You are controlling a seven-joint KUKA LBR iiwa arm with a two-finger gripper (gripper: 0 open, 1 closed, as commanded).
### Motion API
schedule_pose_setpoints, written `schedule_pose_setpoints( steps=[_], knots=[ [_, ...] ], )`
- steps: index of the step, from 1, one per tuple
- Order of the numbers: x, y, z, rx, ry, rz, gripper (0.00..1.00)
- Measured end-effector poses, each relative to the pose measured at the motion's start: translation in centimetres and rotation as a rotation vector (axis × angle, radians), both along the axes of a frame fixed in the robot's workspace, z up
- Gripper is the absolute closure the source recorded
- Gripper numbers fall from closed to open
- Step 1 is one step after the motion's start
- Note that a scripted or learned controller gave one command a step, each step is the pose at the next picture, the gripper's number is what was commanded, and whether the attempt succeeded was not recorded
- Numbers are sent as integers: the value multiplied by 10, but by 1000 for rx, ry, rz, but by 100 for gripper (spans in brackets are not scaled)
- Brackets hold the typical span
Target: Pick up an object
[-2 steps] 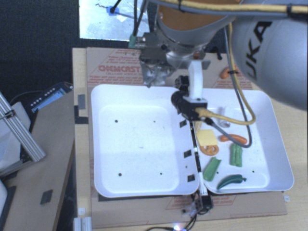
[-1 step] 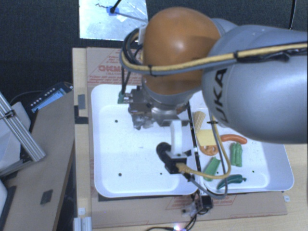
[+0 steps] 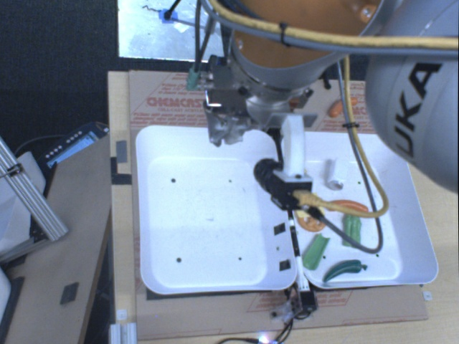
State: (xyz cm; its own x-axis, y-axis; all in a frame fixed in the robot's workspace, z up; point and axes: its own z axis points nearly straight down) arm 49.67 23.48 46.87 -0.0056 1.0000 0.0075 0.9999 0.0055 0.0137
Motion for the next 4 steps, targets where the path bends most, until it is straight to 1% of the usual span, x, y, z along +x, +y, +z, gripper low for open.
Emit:
schedule_pose_setpoints(
  steps=[1,2,3,4],
  knots=[
    [83,-78,-16,-8,8,-9,100],
    [79,-12,-126,-8,21,3,100],
    [60,-8,32,0,-2,1,100],
    [23,-6,-89,-9,20,-2,100]
  ],
)
